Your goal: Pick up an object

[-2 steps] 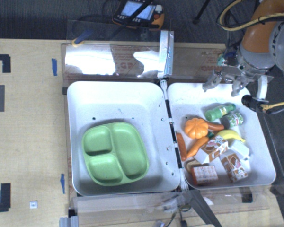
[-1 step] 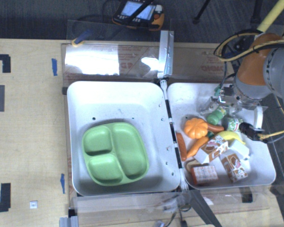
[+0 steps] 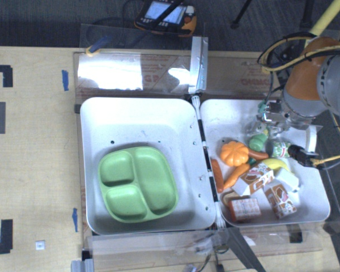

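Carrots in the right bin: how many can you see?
2. One carrot lies along the bin's left wall; the other carrot slants just below the orange pumpkin. More may be hidden under the pile or the gripper.

bright, even overhead light falls across the bench, with strong white glare on the clear panel (image 3: 137, 72) behind the 2 bins. the white bin walls (image 3: 90, 152) look nearly washed out, and shadows beneath the green tray (image 3: 137, 181) are faint. detail is soft throughout, most blurred among the small items at right.
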